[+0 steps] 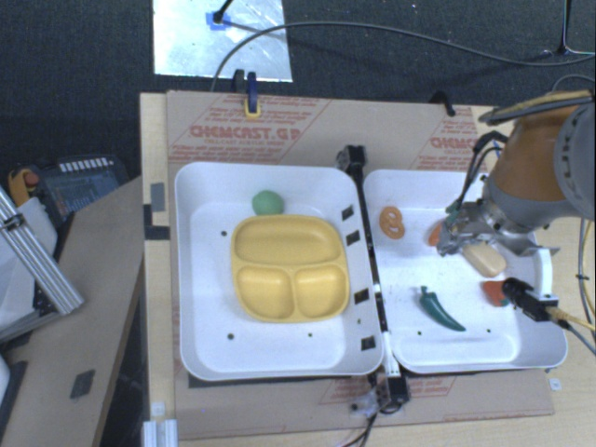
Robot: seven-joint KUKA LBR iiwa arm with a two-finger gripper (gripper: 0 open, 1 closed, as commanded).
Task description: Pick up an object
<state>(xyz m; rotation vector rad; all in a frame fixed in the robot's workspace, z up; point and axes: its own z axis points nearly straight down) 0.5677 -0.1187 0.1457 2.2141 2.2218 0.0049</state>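
Note:
My gripper [454,237] hangs low over the middle of the right bin [466,357], under the grey wrist and orange band of the arm. A small orange object [434,234] peeks out at the gripper's left side. A beige bread-like piece [485,258] lies just right of and below the gripper, partly hidden by it. Left of them lies an orange pretzel-shaped ring [392,222]. A green pepper [438,308] rests toward the front of the bin. A red piece [493,292] sits to its right.
The left bin [200,277] holds a yellow divided tray [287,266] and a green ball [268,202] behind it. A black divider [365,250] runs between the bins. Cables and a black fitting [526,301] hang by the right bin's right wall.

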